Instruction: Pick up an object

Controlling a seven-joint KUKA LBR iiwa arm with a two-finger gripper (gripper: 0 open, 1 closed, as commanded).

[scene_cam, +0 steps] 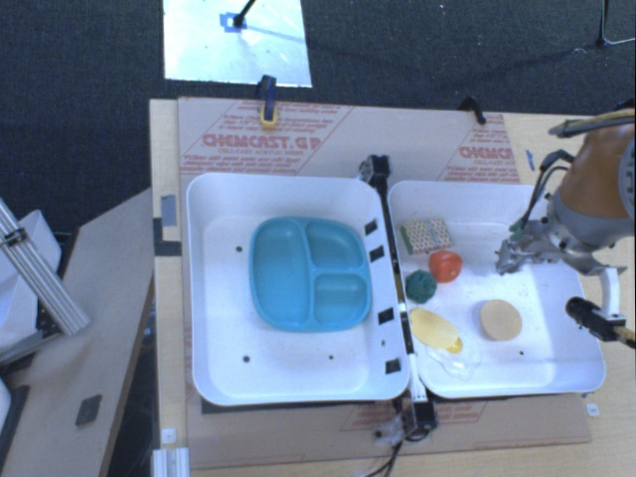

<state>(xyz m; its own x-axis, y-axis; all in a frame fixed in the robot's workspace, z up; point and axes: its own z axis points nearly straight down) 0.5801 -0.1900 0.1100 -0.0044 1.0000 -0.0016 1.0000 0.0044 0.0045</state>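
Note:
The right bin [556, 371] holds several small things. A speckled tan block [425, 235] lies at its back left, with a red ball [445, 264] just in front and a dark green ball [421, 285] beside the divider. A yellow, banana-like piece [435, 329] lies near the front left, and a round tan disc [500, 319] sits mid-bin. My gripper [509, 257] hangs low over the bin's middle, to the right of the red ball and behind the disc, with nothing seen in it.
The left bin [214, 366] carries a blue divided plate [306, 272]. A black clip strip [388, 266] runs along the seam between the bins. The arm [596, 192] enters over the right bin's far right side.

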